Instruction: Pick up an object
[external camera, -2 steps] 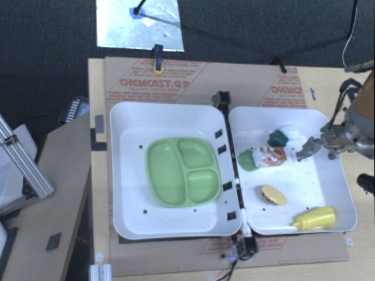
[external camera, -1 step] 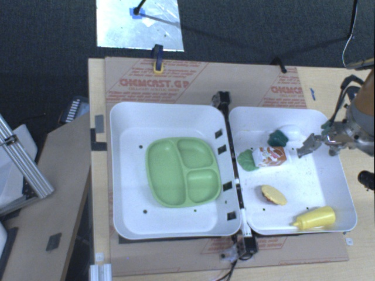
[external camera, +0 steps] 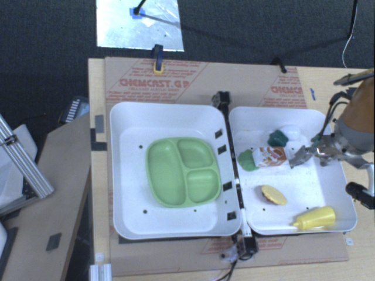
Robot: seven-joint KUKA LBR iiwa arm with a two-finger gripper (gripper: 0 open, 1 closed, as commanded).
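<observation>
The right bin (external camera: 334, 186) holds several small items. A red-and-white packet with a green end (external camera: 263, 157) lies near its left wall. Behind it lie a dark green piece (external camera: 278, 137) and a white object (external camera: 292, 133). A tan cookie-like piece (external camera: 273, 195) rests in the middle, and a yellow squeeze bottle (external camera: 314, 218) lies on its side at the front edge. My gripper (external camera: 300, 156) reaches in from the right, low over the bin, its tips just right of the packet. Nothing shows between its fingers.
The left bin (external camera: 126, 157) carries a green divided plate (external camera: 181, 171). A black hinge strip (external camera: 229, 163) runs between the two bins. The arm's grey body and orange band (external camera: 357, 116) stand over the right bin's right wall. Cardboard lies under both bins.
</observation>
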